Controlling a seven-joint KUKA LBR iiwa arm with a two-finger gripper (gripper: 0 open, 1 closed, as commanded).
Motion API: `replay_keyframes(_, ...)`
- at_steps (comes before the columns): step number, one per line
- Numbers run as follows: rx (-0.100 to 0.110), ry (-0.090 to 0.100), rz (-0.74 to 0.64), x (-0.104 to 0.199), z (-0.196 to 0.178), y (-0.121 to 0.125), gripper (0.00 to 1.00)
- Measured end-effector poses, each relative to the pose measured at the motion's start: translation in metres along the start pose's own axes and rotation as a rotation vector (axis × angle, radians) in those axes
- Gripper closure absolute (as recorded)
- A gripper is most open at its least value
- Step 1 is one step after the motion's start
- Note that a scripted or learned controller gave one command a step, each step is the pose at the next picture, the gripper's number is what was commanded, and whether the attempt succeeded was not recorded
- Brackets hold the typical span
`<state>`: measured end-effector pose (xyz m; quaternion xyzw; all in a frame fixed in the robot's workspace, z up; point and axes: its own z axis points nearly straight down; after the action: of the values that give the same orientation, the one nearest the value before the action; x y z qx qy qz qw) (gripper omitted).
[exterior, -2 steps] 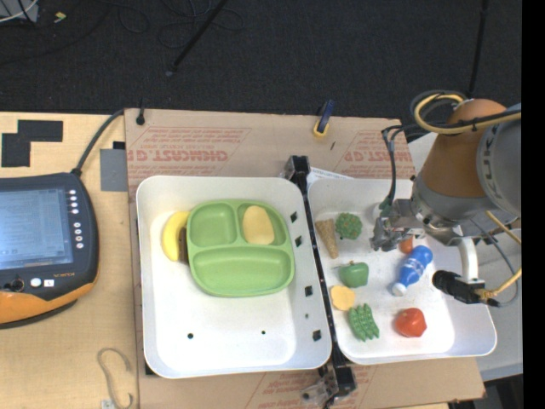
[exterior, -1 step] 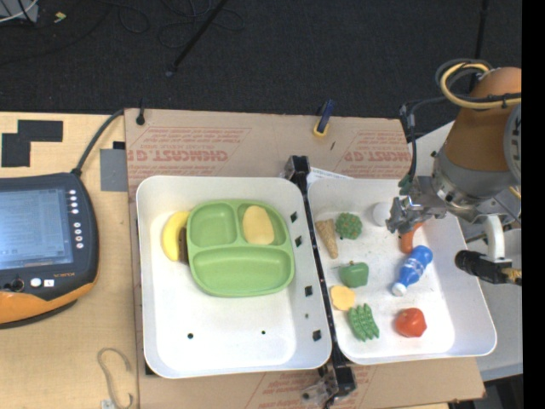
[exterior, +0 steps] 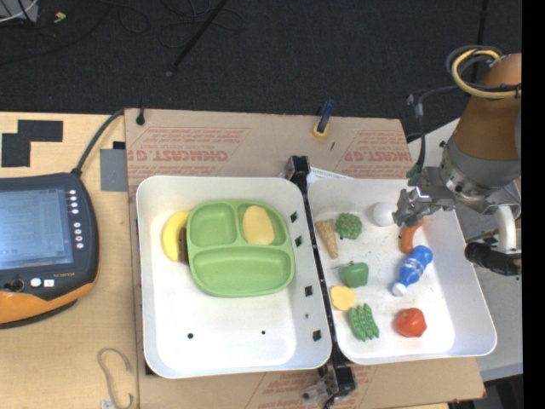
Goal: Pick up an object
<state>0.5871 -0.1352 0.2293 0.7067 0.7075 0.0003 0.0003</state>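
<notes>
My gripper (exterior: 411, 210) hangs over the upper right part of the right bin (exterior: 473, 313), at the end of the grey arm with the orange band. Just below it lies an orange carrot-like piece (exterior: 410, 238), partly covered by the gripper. A white ball (exterior: 381, 214) sits right beside the gripper on its left. A blue bottle (exterior: 411, 269) lies tilted below the orange piece. A red tomato (exterior: 410, 322), a green pepper (exterior: 354, 273), a broccoli (exterior: 347, 225), a yellow piece (exterior: 342, 297), a green spiky piece (exterior: 364, 322) and a tan cone (exterior: 328, 237) are also in this bin.
The left bin (exterior: 221, 331) holds a green divided tray (exterior: 238, 267) with a pale yellow piece (exterior: 258, 225) in one compartment, and a banana (exterior: 174, 235) at the tray's left. A tablet (exterior: 38, 228) lies on the bench at far left. A black divider (exterior: 311, 262) separates the bins.
</notes>
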Motion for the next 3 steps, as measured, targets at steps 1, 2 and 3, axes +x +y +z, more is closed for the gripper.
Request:
replay_keyframes(1, 0.006, 0.003, -0.003, 0.051, 0.011, -0.009, 1.00)
replay_keyframes(2, 0.004, 0.003, -0.004, 0.103, -0.007, -0.021, 1.00)
replay_keyframes(3, 0.007, 0.000, 0.002, 0.091, 0.005, -0.034, 1.00)
